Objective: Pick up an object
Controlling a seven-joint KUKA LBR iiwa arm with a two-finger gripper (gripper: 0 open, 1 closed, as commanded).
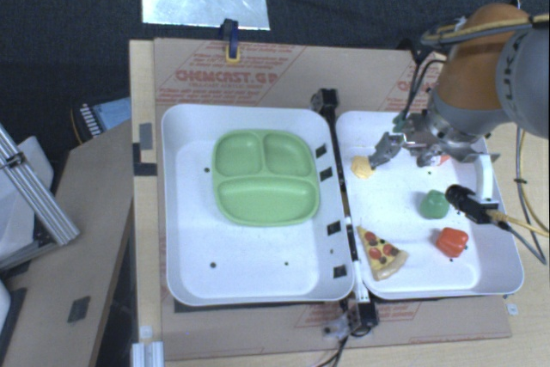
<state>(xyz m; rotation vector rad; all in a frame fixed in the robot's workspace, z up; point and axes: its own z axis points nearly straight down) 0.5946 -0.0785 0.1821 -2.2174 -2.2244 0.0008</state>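
- Camera view puts my gripper [384, 148] over the right bin [498, 275], fingers apart, holding nothing.
- A yellow piece [363, 168] lies just below the fingertips.
- I judge this the approach; next: descend, straddle it, then pinch.

So the surface [146, 211] has two bins side by side. The left bin [185, 271] holds a divided plate [265, 178], sitting toward the back half, a bit left of the divider where the bins meet. The right bin [498, 275] has all the small stuff. My gripper [388, 147] hangs over its back left part, with a small food piece [363, 168] just in front and left of it. A round toy [434, 204] sits mid-bin, a pepper toy [452, 241] in front and right of that, and a pizza slice [382, 252] at the front left, near the divider. My arm [481, 73] comes in from the back right.
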